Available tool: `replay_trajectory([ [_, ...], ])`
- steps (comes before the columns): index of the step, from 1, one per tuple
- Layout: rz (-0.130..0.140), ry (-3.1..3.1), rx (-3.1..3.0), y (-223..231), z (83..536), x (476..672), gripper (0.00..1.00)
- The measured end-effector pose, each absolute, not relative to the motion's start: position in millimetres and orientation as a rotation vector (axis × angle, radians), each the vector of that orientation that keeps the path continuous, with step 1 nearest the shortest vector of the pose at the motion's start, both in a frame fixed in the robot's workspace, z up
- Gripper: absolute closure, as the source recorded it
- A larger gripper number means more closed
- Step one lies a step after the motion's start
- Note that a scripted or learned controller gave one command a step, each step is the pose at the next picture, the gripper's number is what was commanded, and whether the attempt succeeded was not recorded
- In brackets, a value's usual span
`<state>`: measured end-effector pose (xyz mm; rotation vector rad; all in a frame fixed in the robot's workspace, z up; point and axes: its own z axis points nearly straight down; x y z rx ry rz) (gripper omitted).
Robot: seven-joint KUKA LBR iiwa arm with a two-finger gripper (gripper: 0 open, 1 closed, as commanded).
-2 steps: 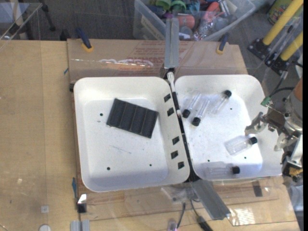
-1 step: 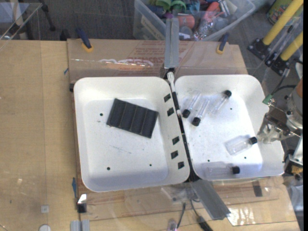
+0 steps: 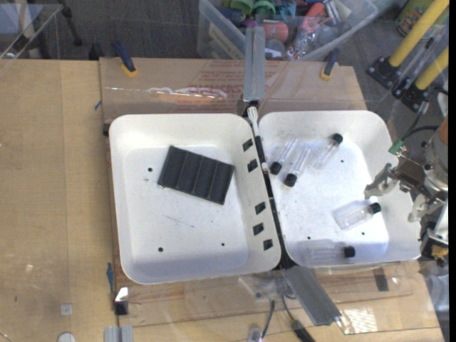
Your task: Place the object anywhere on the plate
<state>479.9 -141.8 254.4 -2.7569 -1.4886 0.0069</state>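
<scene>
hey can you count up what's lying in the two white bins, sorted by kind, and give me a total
Clear vials with black caps: 5, all in the right bin
Dark ribbed plate: 1, in the left bin
Total: 6

Dark plate (image 3: 196,175) in left bin (image 3: 135,255)
</scene>
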Motion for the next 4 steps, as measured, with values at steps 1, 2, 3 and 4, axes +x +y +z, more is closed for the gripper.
replay_trajectory([
  [1,0.008,-1.489,-2.755,-141.9,263.3,480.2,1.00],
  [2,0.008,-1.489,-2.755,-141.9,263.3,480.2,0.00],
  [3,0.010,-1.490,-2.752,-141.9,272.2,480.4,1.00],
  [4,0.010,-1.490,-2.753,-141.9,272.2,480.4,0.00],
])
